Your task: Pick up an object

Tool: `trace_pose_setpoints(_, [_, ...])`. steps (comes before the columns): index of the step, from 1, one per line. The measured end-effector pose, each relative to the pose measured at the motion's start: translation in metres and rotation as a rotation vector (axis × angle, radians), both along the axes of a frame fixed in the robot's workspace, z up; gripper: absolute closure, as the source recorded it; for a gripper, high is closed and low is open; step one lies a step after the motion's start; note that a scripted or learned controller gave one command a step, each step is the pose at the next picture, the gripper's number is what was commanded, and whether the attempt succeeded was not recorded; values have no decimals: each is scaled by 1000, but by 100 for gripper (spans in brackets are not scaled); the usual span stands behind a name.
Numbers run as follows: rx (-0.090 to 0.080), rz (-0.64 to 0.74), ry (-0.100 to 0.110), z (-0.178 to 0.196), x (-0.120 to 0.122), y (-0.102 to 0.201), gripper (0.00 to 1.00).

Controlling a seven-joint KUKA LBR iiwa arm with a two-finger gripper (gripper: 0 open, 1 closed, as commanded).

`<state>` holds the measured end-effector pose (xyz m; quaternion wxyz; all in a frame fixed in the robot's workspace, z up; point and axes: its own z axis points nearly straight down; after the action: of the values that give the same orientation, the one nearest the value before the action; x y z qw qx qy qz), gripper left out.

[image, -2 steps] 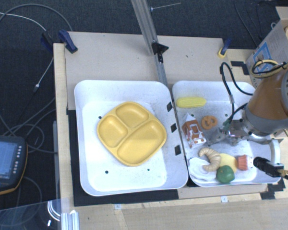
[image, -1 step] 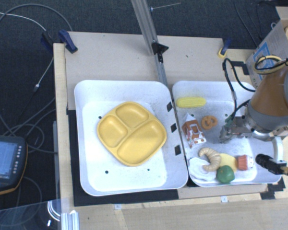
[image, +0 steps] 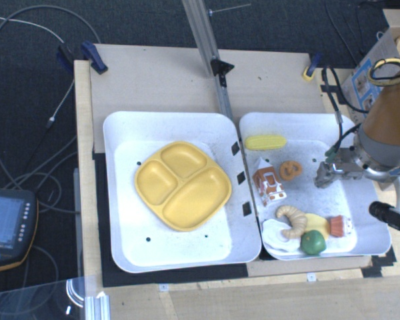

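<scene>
The room is evenly and brightly lit from overhead; the two white bins [image: 120,179] come close to washing out, with a soft sheen on the yellow plate [image: 183,185]; shadows are short and faint, pooled under the bin edges on the worktop [image: 153,79]; the dark floor [image: 27,79] stays murky; the whole picture is slightly soft and grainy.

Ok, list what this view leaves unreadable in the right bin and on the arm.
- Gripper: small and dark from above, so the finger gap and any contact with the right bin floor cannot be judged.
- Arm: cut off by the frame's right edge.
- White bowl: mostly covered by the croissant and green ball.
- Small carton: print too small to read.
</scene>
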<state>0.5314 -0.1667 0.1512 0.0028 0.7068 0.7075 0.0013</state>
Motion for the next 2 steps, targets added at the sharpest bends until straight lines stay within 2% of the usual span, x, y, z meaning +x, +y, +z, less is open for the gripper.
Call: trace_pose_setpoints(2, [-1, 1, -4, 122, 7, 6, 100])
